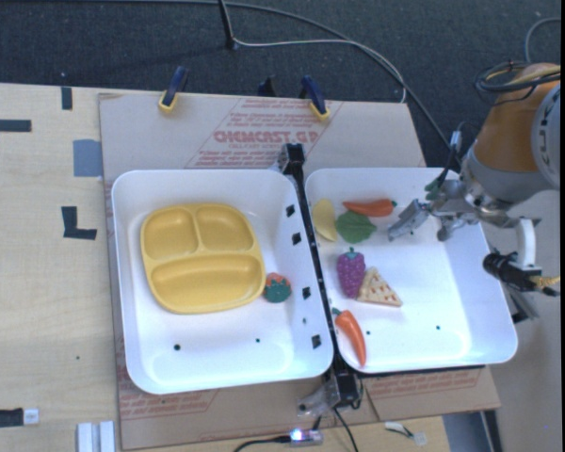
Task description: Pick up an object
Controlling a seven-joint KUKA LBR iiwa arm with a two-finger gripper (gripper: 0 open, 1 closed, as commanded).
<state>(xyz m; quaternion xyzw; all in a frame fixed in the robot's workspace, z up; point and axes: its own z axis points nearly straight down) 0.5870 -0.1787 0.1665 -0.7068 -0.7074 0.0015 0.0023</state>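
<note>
The right bin (452, 337) holds several toy foods: a red chili (369, 207), a green pepper (355, 226), a yellow slice (324, 220), purple grapes (350, 271), a pizza wedge (379, 289) and an orange carrot (351, 332). My gripper (427, 225) hangs over the upper right part of this bin, just right of the chili and the green pepper. It is open, and nothing sits between its fingers.
In the left bin (217, 365) lies a yellow divided plate (202, 257) with a small red and green toy (276, 288) at its right edge. A black divider (306, 252) separates the bins. Blue and yellow clamps (173, 89) hold the back board.
</note>
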